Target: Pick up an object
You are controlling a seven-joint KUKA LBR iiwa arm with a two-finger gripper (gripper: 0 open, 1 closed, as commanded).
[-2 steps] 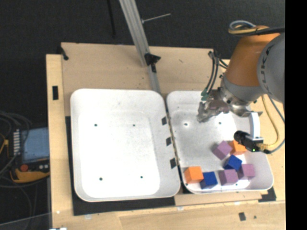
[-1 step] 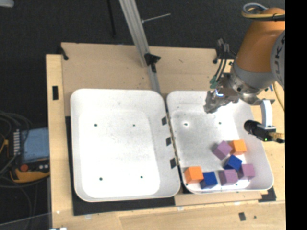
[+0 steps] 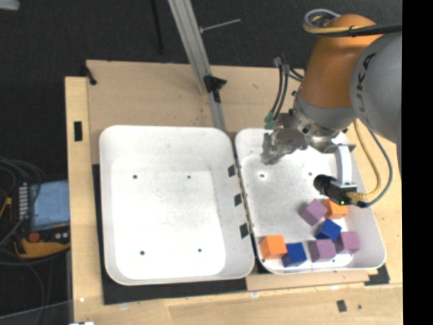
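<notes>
Nearest to us, along the front wall of the right-hand shallow white plastic bin [image 3: 270, 181], we count seven small blocks, all matte and cube-like: an orange cube [image 3: 273, 246] at the left end, a blue cube [image 3: 294, 254] touching it, and a purple cube [image 3: 322, 250] just beside that. A little further back sit a second blue cube [image 3: 330, 229] and a smaller purple cube [image 3: 350, 240], then a tilted purple block [image 3: 313, 211] and a second orange block [image 3: 336, 208], partly hidden by a black fitting. That makes two orange, two blue and three purple (none of them has a clear long axis, so we give no heading for them). The left-hand white bin [image 3: 169, 202] has a speckled, smooth floor with four dark dots and rounded corners. Further back in the right bin, the metal two-finger gripper [image 3: 270, 156] hangs over the rear left floor, well apart from the blocks; we cannot tell how its jaws stand, and we see nothing between them. Above it rises the grey arm [image 3: 382, 80] with its orange band [image 3: 335, 53]. A grey metal rail [image 3: 193, 46] slants across the bare wooden bench [image 3: 135, 93] behind.
</notes>
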